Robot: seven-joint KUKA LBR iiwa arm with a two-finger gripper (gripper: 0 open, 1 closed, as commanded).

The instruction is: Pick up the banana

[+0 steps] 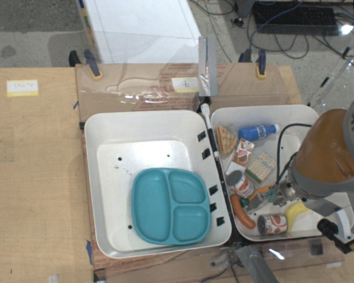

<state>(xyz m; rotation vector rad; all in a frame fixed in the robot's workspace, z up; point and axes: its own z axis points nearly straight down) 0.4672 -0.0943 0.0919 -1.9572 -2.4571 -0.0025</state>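
The banana point(297, 212) is a yellow piece lying in the right bin point(294, 113) near its front, partly covered by the arm's wrist. My gripper point(278, 196) hangs low in the same bin, just up and left of the banana, amid a cluster of small items. The grey and orange arm point(334, 153) comes in from the right and hides the bin's right side. Nothing can be made out held in the gripper.
Around the gripper lie a red-labelled can point(271, 223), a sausage point(241, 212), another can point(242, 185), a cracker box point(261, 166), a pizza slice point(226, 139) and a blue bottle point(256, 131). The left bin point(107, 171) holds a teal divided plate point(170, 206).
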